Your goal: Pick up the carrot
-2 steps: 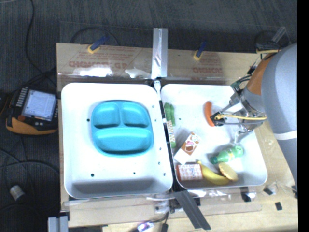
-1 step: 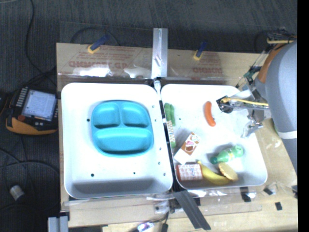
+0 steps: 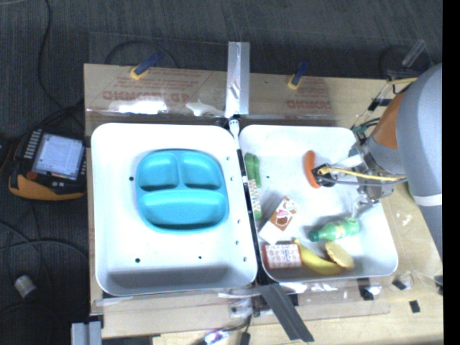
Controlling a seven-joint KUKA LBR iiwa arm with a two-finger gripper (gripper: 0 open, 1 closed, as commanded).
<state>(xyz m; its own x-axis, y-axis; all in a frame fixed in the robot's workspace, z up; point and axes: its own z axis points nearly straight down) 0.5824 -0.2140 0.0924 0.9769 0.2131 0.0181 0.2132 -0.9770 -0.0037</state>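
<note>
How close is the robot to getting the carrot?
Not very far yet. Done: the claw is over the right bin, close to the carrot. In hand: nothing that I can see; the carrot lies on the bin floor, beside the claw. Left: getting the claw around the carrot, gripping it and lifting it out.

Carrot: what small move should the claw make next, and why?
Probably shift the claw left in the view and slightly up, centring it over the carrot. The carrot lies alone in the right bin's upper part, offset to the view's left of the claw.
</note>
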